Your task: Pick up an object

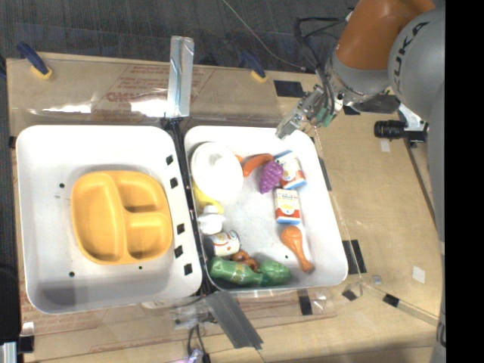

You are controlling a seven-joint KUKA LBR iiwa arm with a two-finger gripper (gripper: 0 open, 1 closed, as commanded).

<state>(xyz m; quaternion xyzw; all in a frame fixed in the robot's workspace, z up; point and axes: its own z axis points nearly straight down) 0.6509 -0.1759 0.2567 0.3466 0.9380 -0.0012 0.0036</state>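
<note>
A KUKA arm's gripper (296, 121) hovers at the far rim of the right bin (333, 233), holding nothing; whether the pincer is spread or pressed together cannot be told from this slanted overhead view. The candidates lie jumbled in that bin below it: a purple grape bunch (271, 175), a small carton (287, 206), a drumstick (296, 244) and a white bowl (215, 168), while a yellow divided tray (121, 216) sits in the left bin (38, 225). The approach appears barely begun; next the arm must choose one item, descend squarely over it and close.

Grey arm (423, 44) with orange band, black lettering, perhaps green wiring near gripper (291, 127).
</note>
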